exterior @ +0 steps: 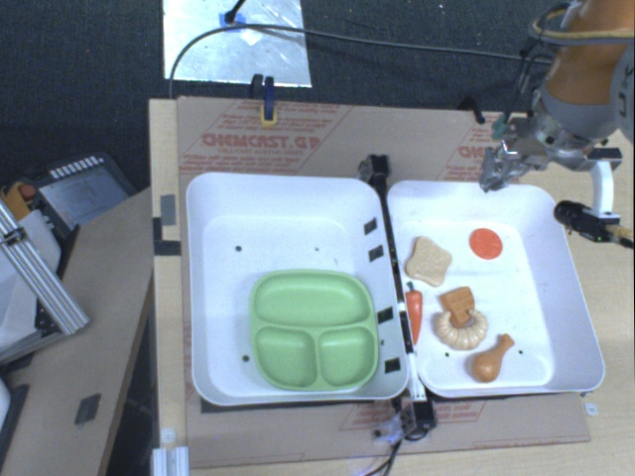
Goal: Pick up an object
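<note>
The right bin holds the things there are to pick: a red-orange disc toward its far side, a slice of toast to the left of that, a small carrot-like piece lying along the left wall, a brown block touching a pale ridged piece near the middle, and a drumstick toward the near edge. The pincer hangs over the bin's far rim, apart from all of them, nothing between its tips (whether they are spread or pressed together I cannot tell). The left bin carries a green three-part tray in its near right corner. Both bins sit on a brown printed sheet laid on the pale desk. Beyond the desk's far edge lies dark carpet with a shiny metal plate and a black cable running across it. At the left edge stand an aluminium rail and a dark gadget.
</note>
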You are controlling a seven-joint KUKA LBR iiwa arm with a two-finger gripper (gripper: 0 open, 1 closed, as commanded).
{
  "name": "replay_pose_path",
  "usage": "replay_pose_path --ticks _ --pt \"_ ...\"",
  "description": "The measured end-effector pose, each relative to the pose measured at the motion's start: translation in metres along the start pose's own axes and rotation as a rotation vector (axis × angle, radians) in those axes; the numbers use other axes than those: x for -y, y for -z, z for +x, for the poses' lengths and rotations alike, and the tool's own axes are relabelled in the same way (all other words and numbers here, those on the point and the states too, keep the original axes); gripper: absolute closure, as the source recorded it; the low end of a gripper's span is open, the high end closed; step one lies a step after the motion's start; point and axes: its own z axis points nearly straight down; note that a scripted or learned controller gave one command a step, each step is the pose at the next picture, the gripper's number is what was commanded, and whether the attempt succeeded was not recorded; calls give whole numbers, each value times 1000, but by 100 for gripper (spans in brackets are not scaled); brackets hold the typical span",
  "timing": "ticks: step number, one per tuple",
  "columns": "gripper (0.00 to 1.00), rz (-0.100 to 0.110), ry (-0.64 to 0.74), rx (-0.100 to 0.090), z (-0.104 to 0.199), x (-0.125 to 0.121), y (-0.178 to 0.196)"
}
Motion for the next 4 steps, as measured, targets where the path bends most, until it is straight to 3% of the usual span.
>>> replay_pose_path --ticks 1,3,4 --pt "100 3 0 -1 0 -2 30" --pt "100 9 2 -3 95 35 -1" --pt "100 8 4 -4 151 51 2"
